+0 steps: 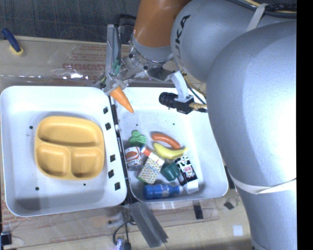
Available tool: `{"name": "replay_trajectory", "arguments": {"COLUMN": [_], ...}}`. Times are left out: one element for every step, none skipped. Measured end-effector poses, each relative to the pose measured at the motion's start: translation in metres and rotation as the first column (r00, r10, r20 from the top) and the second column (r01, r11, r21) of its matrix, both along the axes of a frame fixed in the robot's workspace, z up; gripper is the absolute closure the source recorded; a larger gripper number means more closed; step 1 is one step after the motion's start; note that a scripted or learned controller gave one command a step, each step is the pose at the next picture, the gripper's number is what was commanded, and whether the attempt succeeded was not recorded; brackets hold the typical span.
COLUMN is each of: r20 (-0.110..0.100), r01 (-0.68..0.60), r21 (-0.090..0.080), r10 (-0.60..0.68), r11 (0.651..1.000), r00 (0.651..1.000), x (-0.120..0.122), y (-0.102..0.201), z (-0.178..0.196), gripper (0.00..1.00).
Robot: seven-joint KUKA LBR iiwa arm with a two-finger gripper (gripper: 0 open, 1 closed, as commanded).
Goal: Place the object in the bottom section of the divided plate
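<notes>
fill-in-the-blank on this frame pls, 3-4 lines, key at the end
1. The gripper holds a toy ____ between its fingers.
2. The yellow divided plate sits in the ____ bin.
3. The banana lies in the ____ bin, apart from the plate.
4. The bottle near that bin's front wall is ____ in colour.

Missing words: carrot; left; right; blue

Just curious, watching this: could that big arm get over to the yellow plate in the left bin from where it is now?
Probably yes. The gripper hangs with a carrot at the divider, right beside the left bin, and nothing stands over the yellow plate.
</notes>
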State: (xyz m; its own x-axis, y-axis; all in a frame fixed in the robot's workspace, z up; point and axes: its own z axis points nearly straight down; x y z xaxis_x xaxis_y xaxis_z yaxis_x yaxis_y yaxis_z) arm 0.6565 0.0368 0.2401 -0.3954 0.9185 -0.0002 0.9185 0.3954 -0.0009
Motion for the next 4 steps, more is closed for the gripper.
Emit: {"name": "replay_trajectory", "arguments": {"r20": [0.0, 0.0, -0.002, -0.002], "r01": [0.0, -0.007, -0.186, -0.186], "r21": [0.0, -0.001, 0.001, 0.001], "r10": [0.0, 0.007, 0.186, 0.186], "r11": [1.0, 1.0, 0.983, 0.983], "r00": [1.0, 1.0, 0.983, 0.983], "x": [0.0, 0.0, 0.0, 0.0], "y": [0.0, 0.001, -0.025, -0.026], "z": [0.0, 0.01, -0.014, -0.014], "gripper": [0.0, 1.0, 1.0, 0.0]}}
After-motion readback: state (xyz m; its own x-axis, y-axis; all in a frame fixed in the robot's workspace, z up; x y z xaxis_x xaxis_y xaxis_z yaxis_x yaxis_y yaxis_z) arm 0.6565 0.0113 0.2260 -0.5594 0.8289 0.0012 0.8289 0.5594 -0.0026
